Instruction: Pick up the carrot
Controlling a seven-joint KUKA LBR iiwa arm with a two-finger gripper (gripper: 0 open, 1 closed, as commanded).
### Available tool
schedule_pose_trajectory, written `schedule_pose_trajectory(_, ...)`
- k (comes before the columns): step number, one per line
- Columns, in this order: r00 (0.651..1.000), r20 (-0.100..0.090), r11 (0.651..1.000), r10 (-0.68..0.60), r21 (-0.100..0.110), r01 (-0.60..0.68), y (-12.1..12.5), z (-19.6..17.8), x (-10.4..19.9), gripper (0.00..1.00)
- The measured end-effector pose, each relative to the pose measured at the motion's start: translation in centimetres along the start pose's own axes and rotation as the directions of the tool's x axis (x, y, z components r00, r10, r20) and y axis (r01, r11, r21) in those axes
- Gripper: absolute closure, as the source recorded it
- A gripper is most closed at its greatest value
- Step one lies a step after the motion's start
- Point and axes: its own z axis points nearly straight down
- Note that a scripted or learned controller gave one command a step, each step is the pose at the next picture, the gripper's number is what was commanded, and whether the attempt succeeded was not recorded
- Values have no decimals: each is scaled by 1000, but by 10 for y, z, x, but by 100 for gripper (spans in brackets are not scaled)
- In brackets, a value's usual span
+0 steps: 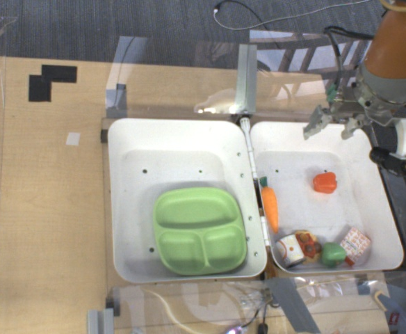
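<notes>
The pincer (334,123) hangs over the far edge of the right bin (377,186), its two fingers spread wide apart with nothing between them. The arm (396,40), with its orange band, reaches in behind it from the right.

The carrot (270,207) lies well apart from the pincer, down and to the left of it, against the right bin's left wall, lengthwise along that wall with its green stem end pointing away from the camera. A red pepper (325,182) sits on the bin floor below the pincer, nearer to it than the carrot. Farther down, at the bin's near edge, lie a small can (290,248), a green item (333,254) and a red-and-white checked packet (355,242), close together.

Left of the pincer, in the left bin (130,158), rests a green divided tray (199,229). Both bins stand on the surface (43,186).
</notes>
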Motion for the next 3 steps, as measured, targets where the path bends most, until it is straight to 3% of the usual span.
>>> schedule_pose_trajectory(1, 994, -1, 994, -109, 1, 109, -56, 49, 76, 0)
schedule_pose_trajectory(2, 993, -1, 993, -114, 1, 114, -79, 67, 96, 0)
schedule_pose_trajectory(3, 964, 1, 964, -267, -3, 267, -33, 38, 48, 0)
